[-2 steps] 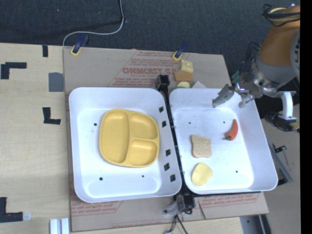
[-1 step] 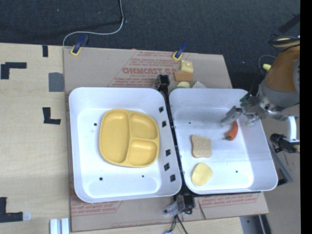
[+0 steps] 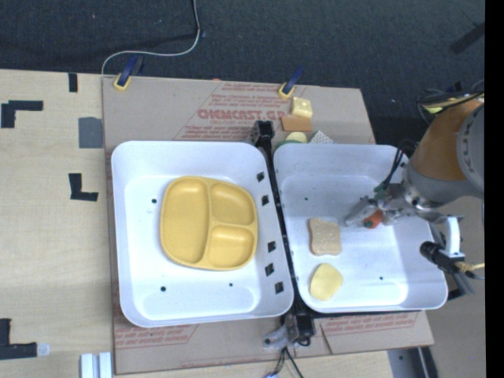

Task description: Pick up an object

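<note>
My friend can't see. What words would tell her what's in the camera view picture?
A grey robot arm with an orange band reaches into the right white bin, its gripper near a small red object, a tan bread slice and a yellow round piece. The left white bin holds a yellow divided plate.

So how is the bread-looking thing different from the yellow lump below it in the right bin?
The bread slice is tan and squarish with flat edges; the yellow lump is bright yellow and rounded. The bread slice lies nearer the gripper; the yellow lump lies nearer the bin's front wall. Both look like small toy foods, lying loose on the floor of the right bin, apart from each other.
</note>
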`<move>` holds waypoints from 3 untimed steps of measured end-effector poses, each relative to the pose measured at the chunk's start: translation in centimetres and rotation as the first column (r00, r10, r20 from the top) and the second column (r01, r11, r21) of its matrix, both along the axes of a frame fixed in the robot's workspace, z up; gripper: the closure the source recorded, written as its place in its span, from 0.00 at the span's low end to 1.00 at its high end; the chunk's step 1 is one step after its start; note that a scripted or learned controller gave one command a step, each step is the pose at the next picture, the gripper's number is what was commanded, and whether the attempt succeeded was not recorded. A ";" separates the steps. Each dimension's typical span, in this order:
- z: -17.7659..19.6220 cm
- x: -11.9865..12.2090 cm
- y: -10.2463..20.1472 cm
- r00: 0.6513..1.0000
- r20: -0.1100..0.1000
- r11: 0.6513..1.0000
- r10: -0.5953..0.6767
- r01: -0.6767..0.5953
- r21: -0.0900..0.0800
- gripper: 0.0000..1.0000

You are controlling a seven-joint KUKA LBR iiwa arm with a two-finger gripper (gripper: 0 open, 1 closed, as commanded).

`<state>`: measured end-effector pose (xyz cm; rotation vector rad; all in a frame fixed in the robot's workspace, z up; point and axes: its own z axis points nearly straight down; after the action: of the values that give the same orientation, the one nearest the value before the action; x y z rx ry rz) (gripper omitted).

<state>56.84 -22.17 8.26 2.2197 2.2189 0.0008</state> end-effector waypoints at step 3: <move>0.3 5.5 7.4 1.000 0.001 1.000 0.009 -0.009 0.001 0.00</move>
<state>62.33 -14.77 8.51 2.2097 2.2290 0.0027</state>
